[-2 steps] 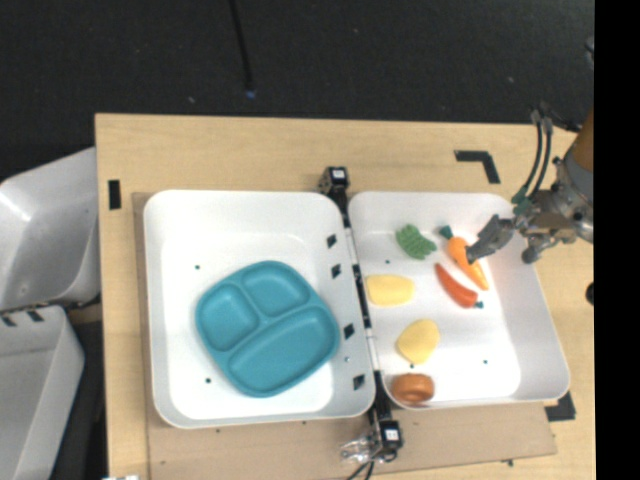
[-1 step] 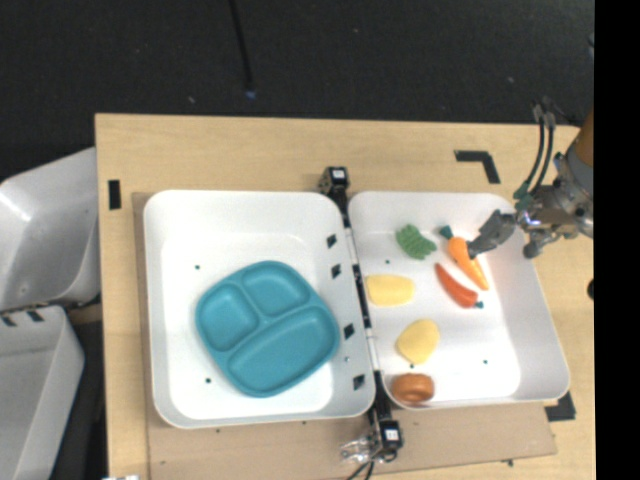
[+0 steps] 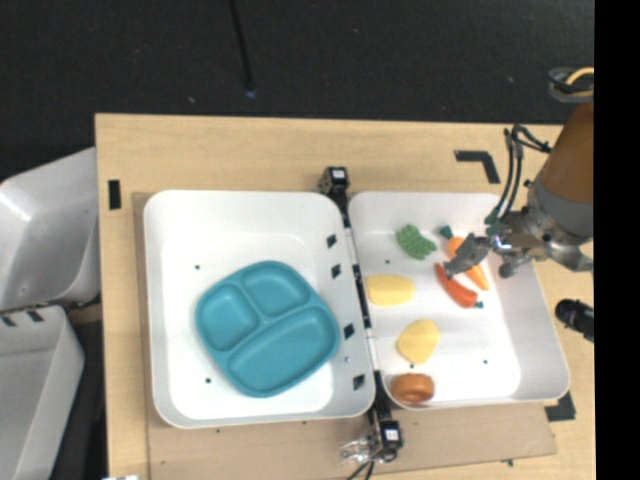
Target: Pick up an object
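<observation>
The right bin (image 3: 520,363) holds several toy foods. A green leafy piece (image 3: 412,240) lies near its back. An orange carrot (image 3: 480,275) and a red piece (image 3: 458,289) lie side by side right of the middle. My gripper (image 3: 466,257) reaches in from the right and sits low, directly over the carrot and the red piece, hiding part of each. A yellow piece (image 3: 390,289) lies by the bin's left wall, another yellow piece (image 3: 418,340) in front of it, and a brown-orange piece (image 3: 412,387) in the front left corner.
The left bin (image 3: 170,228) holds a blue divided plate (image 3: 265,326). The wall between the bins (image 3: 356,298) runs just left of the yellow pieces. The grey wrist with cables (image 3: 545,233) overhangs the right bin's far right side.
</observation>
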Robot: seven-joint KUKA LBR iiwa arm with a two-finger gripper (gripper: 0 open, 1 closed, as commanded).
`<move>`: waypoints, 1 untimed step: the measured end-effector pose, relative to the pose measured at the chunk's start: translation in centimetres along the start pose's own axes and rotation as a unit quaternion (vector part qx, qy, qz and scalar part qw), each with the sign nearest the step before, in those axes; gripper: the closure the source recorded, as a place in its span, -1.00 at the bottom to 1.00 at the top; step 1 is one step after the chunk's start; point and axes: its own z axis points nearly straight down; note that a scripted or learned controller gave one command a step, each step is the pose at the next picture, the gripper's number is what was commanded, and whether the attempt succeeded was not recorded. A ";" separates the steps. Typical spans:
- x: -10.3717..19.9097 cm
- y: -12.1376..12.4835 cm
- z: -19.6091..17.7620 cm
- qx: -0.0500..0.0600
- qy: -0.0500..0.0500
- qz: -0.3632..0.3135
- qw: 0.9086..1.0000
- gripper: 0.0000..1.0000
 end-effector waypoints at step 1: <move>-1.1 -0.2 5.6 0.000 0.000 0.001 1.000 -1.00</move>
